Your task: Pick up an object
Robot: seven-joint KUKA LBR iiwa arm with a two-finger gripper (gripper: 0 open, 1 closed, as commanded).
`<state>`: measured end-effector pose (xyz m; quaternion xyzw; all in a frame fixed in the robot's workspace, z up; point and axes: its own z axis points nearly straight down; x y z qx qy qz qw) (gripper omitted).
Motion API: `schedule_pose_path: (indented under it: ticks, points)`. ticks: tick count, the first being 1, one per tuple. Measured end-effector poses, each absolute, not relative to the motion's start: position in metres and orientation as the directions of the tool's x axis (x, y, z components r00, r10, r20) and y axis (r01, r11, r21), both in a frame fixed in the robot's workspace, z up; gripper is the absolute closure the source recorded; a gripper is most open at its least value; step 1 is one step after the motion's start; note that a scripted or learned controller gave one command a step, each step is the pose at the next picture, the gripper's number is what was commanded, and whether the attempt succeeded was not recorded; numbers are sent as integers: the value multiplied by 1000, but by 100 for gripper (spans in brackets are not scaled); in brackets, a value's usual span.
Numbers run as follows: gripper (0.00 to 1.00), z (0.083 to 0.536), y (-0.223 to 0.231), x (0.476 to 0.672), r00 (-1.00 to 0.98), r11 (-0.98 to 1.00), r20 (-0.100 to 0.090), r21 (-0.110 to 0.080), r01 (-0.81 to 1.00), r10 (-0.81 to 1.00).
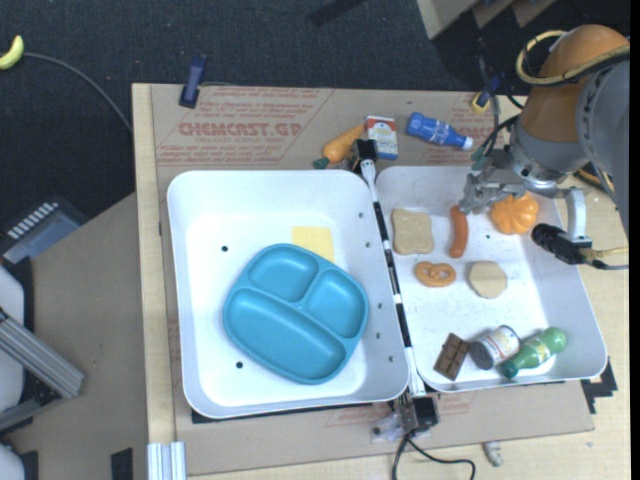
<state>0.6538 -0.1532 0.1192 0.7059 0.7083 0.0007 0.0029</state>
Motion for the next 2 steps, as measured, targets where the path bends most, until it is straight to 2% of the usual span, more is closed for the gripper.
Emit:
schedule_pose_path:
  ticks: [1, 2]
  points:
    - [0, 119, -153, 654, -3, 3, -3, 5, 1000, 1000]
    - [0, 84, -159, 652, -1, 1, 0, -2, 1000, 1000]
